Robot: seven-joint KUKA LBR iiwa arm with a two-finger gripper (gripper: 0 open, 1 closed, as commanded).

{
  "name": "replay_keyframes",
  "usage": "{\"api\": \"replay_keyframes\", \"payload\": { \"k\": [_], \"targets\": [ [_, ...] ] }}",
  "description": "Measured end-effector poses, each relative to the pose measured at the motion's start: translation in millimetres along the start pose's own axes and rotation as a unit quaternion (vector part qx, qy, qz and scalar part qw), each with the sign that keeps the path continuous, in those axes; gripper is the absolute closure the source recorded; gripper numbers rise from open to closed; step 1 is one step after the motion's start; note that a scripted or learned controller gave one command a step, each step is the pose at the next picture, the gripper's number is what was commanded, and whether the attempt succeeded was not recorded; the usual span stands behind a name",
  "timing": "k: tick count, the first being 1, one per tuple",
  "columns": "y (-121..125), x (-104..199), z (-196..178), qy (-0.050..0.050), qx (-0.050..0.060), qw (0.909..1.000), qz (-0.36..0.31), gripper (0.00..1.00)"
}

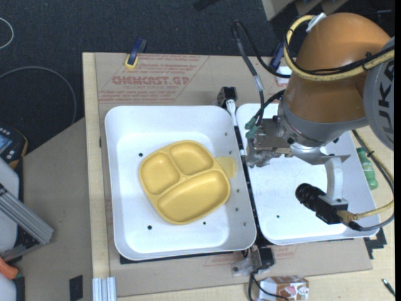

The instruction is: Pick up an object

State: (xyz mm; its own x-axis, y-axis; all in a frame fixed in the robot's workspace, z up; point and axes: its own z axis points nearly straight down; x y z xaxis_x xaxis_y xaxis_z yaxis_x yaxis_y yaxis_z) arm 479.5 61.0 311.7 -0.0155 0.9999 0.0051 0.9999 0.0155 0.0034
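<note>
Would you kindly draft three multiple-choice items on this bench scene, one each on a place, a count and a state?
1. Which bin holds the yellow divided plate? A. left bin B. right bin C. neither
2. How many compartments does it have? A. two B. three C. five
3. How does the plate lie? A. on edge B. face down C. face up, flat

Answers: 1 A, it rests inside the left bin, while the gripper hangs over the right bin. 2 B, two small hollows and one large. 3 C, the hollows face the camera.
</note>
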Motion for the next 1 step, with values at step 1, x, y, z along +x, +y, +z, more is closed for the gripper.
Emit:
{"api": "replay_keyframes", "payload": {
  "k": [1],
  "targets": [
    [0.7, -37.7, -86.9, -0.003, -0.004, 0.9999, 0.009, 1.00]
  ]
}}
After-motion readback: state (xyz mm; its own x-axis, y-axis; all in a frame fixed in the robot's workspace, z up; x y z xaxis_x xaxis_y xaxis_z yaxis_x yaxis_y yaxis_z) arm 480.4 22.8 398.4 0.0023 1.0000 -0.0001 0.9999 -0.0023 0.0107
